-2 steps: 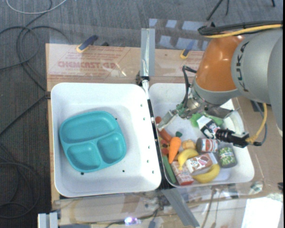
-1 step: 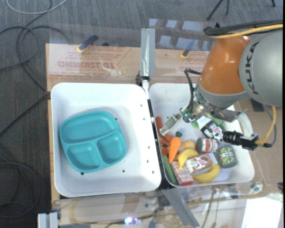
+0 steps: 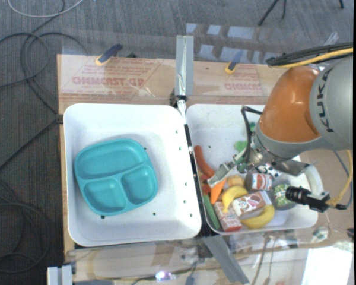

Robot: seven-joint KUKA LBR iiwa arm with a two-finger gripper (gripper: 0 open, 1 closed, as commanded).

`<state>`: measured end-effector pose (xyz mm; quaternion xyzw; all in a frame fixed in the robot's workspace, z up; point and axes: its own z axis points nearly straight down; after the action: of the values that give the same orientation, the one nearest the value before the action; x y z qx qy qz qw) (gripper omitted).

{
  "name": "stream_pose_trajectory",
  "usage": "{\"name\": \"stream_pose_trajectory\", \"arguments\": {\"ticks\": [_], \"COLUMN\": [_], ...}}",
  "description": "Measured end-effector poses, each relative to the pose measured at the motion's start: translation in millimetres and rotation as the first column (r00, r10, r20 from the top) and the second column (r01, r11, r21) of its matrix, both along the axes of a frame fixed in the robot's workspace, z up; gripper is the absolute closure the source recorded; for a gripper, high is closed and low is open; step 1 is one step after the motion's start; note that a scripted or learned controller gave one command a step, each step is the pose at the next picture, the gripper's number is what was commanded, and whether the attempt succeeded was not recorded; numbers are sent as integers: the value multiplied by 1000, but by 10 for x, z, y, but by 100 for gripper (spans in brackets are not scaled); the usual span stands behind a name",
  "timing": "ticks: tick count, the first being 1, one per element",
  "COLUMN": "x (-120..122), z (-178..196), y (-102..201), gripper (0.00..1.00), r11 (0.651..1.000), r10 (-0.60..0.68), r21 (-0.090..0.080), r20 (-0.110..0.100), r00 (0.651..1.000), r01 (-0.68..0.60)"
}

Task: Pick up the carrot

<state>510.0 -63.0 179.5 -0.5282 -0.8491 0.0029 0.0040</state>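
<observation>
Right bin — jaws low beside the carrot.

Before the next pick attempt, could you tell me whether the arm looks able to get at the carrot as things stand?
Probably yes. The carrot lies in the right bin beside the pincer, its top exposed. The banana and hot dog crowd it, so a clean grip may be tight.

This is a robotics lab or test room, not a home. A large industrial arm with an orange band reaches over a makeshift bench topped with a printed board, clamps holding its far edge. Two white bins sit side by side on it — one holding a teal plastic tray. Black cables trail loose across grey carpet, and tripod legs stand behind.
</observation>
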Motion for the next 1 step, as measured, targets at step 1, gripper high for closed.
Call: {"name": "stream_pose_trajectory", "arguments": {"ticks": [1], "x": [-228], "z": [421], "y": [-402], "gripper": [0], "r11": [976], "r10": [217], "r21": [0], "r20": [4], "r00": [976], "r01": [-217]}}
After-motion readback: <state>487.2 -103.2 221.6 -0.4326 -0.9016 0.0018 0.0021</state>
